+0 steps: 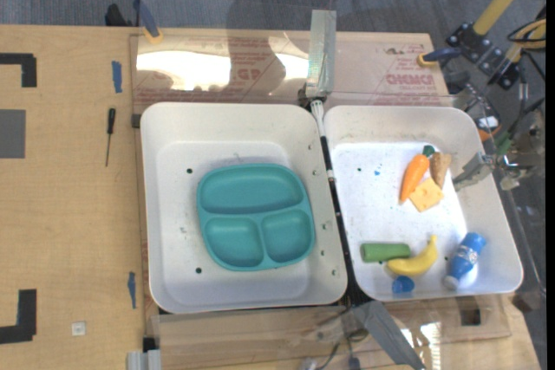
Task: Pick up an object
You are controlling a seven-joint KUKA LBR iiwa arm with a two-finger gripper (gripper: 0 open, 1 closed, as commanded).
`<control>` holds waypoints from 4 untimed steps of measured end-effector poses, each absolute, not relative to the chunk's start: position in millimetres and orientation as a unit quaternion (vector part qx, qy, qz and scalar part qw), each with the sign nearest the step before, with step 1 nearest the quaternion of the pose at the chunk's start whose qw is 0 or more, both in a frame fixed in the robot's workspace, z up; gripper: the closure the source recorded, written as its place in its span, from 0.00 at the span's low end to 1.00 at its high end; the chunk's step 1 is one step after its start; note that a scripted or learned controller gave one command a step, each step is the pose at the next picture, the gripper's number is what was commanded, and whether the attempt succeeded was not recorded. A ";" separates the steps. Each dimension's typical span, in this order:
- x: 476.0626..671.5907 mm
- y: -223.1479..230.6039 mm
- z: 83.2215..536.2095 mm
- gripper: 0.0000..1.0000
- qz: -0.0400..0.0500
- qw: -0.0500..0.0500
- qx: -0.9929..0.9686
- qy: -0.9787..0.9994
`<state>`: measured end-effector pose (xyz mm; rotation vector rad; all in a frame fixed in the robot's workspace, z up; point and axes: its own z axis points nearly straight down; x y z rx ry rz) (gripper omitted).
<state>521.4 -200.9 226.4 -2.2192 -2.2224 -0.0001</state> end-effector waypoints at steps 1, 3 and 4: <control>552.0 -157.2 88.3 0.00 -0.003 -0.004 -0.710 -0.705; 553.8 -157.2 109.0 1.00 -0.004 -0.006 -0.710 -0.704; 553.5 -157.2 108.4 0.00 -0.004 -0.006 -0.710 -0.704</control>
